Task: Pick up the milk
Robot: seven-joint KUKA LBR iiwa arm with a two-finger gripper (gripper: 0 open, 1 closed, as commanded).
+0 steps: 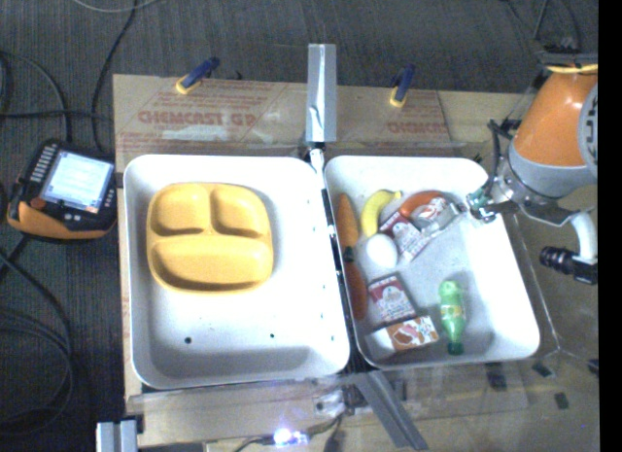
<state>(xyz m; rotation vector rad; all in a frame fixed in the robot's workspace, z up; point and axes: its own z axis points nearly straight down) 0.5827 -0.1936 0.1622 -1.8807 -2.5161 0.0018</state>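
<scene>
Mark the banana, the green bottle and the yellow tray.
banana (376,209): camera view, middle of its curved body.
green bottle (451,312): camera view, its middle, below the cap end.
yellow tray (210,236): camera view, ridge between its compartments.

Robot arm (556,144) showing a rounded orange band over a grey wrist housing, black cabling trailing alongside, a metallic fitting gleaming beneath.
</scene>
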